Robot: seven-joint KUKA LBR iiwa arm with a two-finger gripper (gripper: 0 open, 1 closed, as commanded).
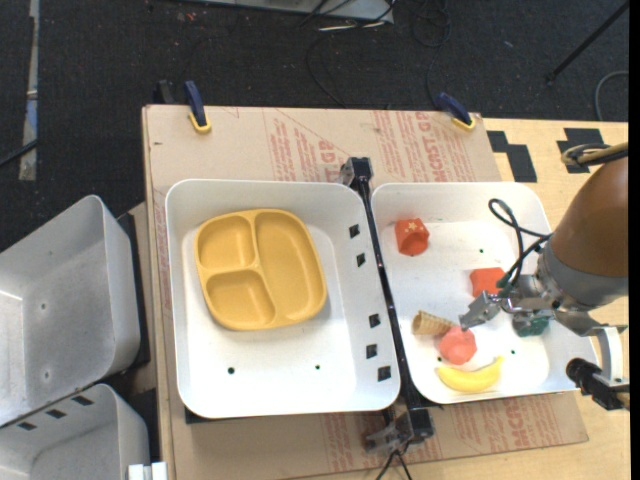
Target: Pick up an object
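**Inspection: jaws low in right bin, no object secured**

The arm enters from the right of the camera view and its gripper (480,311) sits low inside the right bin (530,213). The grey finger ends point down and to the left, toward the pink round object (459,346). Whether the jaws are open or closed cannot be told; the finger ends merge into one grey shape at this angle, and nothing is seen held between them.

Objects in the right bin:
- Pink round object, just below and slightly left of the finger ends, near but seemingly not touching.
- Yellow banana (470,376), lying just beneath the pink object, long axis roughly left to right with its ends curling up.
- Tan cone-like piece (432,322), just left of the finger ends, long axis near horizontal.
- Red-orange block (487,280), just above the gripper, partly behind it.
- Red object (411,236), well apart toward the bin's far side.
- Dark green item (532,325), beside the wrist.

The left bin (190,368) holds a yellow divided plate (262,268); it stands on the counter (260,138) beside the right one.

Assessment: the pick is not yet made. The pink object is the nearest candidate, lying down-left of the jaws; being round, it has no preferred grasp axis. The banana close beside it risks being nudged.
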